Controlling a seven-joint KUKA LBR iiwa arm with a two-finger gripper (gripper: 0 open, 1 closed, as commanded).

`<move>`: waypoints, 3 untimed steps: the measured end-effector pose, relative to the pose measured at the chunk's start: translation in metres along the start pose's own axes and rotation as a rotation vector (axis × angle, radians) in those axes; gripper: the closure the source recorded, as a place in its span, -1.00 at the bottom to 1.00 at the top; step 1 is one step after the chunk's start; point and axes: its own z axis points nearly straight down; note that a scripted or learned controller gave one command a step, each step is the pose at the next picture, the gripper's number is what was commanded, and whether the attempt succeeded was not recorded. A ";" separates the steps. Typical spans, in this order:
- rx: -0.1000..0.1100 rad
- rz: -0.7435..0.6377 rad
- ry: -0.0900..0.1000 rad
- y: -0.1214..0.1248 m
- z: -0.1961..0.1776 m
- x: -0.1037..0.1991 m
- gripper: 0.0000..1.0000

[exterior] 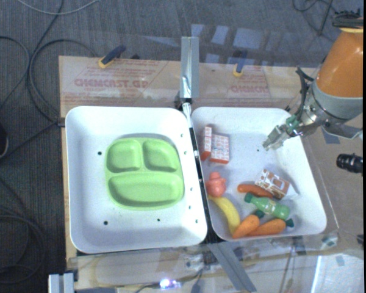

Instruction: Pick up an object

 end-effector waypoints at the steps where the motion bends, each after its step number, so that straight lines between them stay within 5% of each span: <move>1: 0.000 0.000 0.000 0.000 0.000 0.000 -1.00; 2: 0.001 -0.013 0.004 -0.075 0.087 -0.001 -1.00; 3: -0.027 -0.011 -0.019 -0.064 0.141 0.004 -1.00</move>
